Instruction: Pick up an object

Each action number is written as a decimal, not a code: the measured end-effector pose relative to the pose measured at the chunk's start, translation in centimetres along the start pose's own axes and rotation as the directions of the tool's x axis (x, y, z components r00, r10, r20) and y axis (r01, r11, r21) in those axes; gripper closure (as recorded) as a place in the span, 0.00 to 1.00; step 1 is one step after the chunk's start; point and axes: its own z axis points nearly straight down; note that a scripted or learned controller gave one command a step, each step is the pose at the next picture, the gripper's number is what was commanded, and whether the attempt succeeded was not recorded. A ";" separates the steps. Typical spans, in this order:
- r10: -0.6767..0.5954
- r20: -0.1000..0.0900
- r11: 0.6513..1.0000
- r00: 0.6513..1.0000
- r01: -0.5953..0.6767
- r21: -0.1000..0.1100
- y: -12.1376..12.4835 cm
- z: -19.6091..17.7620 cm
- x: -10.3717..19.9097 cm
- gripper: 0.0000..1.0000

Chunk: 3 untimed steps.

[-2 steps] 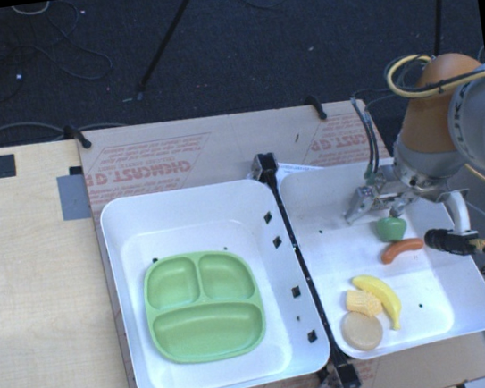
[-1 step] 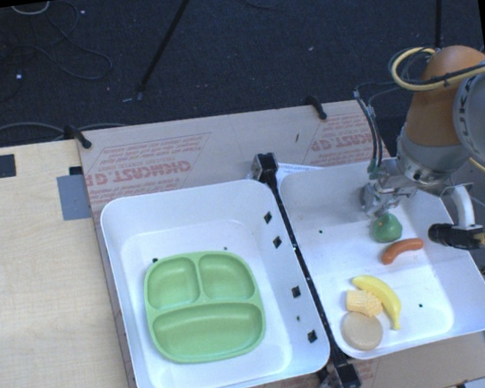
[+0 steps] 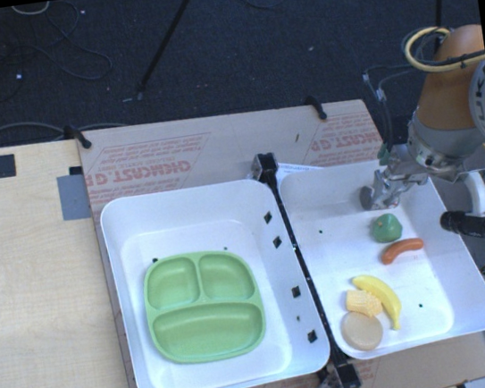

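Five items in right bin | gripper above green ball, apart from it, likely lining up a grasp | jaw state cannot be told | green tray in left bin

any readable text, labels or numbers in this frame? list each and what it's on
"OKMONT GP": my best reading of the red print, upside down and blurred, on the cardboard sheet behind the left bin.
A second red print of the same look, on the cardboard behind the right bin: too blurred to read.
The green plate, toy food and gripper show no legible marking.
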 end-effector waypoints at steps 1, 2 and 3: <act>0.000 0.001 1.000 1.000 0.000 -0.001 0.3 -4.3 -0.4 1.00; 0.000 0.001 1.000 1.000 0.000 -0.002 0.2 -8.8 -1.0 1.00; -0.003 -0.002 1.000 1.000 0.003 0.004 1.2 -8.4 4.1 1.00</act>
